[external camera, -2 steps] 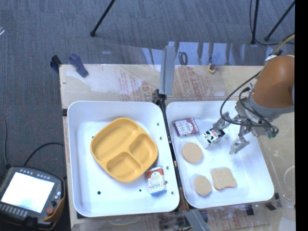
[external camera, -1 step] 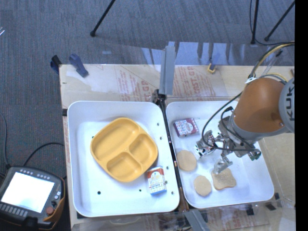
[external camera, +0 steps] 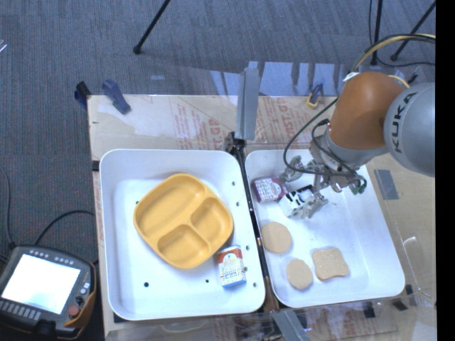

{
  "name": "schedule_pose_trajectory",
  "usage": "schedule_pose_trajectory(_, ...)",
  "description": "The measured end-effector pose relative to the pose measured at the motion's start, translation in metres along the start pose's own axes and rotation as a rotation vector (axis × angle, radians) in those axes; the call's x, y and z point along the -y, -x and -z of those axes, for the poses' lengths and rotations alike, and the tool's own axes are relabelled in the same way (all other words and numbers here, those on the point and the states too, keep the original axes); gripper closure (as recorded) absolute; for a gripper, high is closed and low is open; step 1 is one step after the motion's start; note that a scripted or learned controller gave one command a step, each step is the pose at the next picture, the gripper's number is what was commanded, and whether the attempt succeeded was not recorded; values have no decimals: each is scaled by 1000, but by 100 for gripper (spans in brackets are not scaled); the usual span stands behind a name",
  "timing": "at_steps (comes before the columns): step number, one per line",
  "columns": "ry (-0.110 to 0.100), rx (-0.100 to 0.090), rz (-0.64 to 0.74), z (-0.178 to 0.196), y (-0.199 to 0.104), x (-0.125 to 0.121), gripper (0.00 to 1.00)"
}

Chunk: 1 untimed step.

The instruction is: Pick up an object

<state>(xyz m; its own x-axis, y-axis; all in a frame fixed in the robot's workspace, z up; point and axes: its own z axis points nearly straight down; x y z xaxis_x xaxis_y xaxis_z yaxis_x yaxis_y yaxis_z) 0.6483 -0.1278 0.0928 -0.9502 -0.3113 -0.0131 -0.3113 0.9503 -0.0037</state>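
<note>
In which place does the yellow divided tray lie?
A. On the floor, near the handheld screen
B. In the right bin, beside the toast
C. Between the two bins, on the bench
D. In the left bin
D: the yellow divided tray rests inside the left bin, with a small carton beside it.

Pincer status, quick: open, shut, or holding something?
Pincer: cannot be told. It hangs over the right bin, close to the small maroon packet, with nothing visibly held.
</note>
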Motion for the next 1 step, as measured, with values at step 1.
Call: schedule_pose_trajectory(1,-1,2,7,12,2,-1,100)
